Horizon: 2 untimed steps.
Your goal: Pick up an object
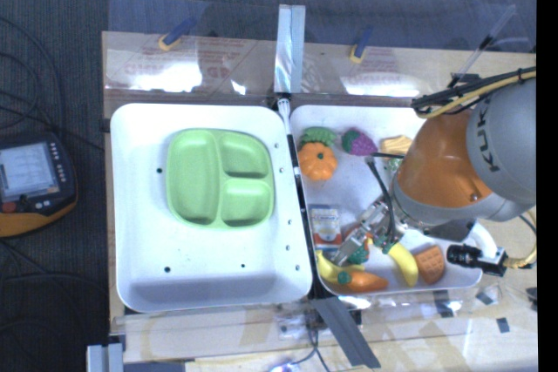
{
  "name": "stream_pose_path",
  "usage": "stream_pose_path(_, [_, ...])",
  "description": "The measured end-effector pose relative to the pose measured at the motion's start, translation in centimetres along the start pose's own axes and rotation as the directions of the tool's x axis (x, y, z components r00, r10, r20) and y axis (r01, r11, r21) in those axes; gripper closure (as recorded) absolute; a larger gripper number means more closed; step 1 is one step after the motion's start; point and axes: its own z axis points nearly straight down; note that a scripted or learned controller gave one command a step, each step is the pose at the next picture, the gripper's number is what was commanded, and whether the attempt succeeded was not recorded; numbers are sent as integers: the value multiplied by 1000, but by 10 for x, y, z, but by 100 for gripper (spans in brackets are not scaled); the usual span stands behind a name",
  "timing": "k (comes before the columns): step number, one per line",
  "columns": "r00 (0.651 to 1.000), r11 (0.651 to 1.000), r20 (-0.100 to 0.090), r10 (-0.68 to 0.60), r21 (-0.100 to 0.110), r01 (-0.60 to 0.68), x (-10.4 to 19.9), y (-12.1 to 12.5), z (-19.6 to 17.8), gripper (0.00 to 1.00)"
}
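The bench (131, 74) carries two shallow white bins side by side, the left bin (139, 213) and the right bin (349, 179). The grey arm (488, 161) with its orange band reaches in from the right and covers much of the right bin's right part.

One green divided plate (220, 177) lies in the left bin, with three compartments, its long side running left to right.

In the right bin, toward the far side, sit one orange pumpkin (317, 161), one green leafy vegetable (317, 136) just beyond it, one purple grape bunch (357, 142) to their right, and one pale yellow block (397, 145) partly under the arm. A small printed carton (325, 223) lies near the middle by the left wall.

Along the near wall there are two bananas: one yellow banana (402, 262) with its long axis running from far-left to near-right, and a second banana (327, 267) at the near-left corner, curving toward the right. One carrot (364, 280) lies beside it, long axis left to right, green top pointing left. One brown toast slice (429, 264) stands just right of the yellow banana.

The gripper (356, 250) is low over the near part of the right bin, between carton and yellow banana, just above the carrot. Whether its jaws are open or closed cannot be told, and nothing is clearly seen between them.
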Motion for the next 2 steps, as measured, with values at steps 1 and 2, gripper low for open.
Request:
stream_pose_path(1, [893, 893, -3, -450, -1, 450, -35, -35, 0, 0])
stream_pose_path(2, [819, 819, 2, -574, 4, 574, -24, -23, -1, 0])
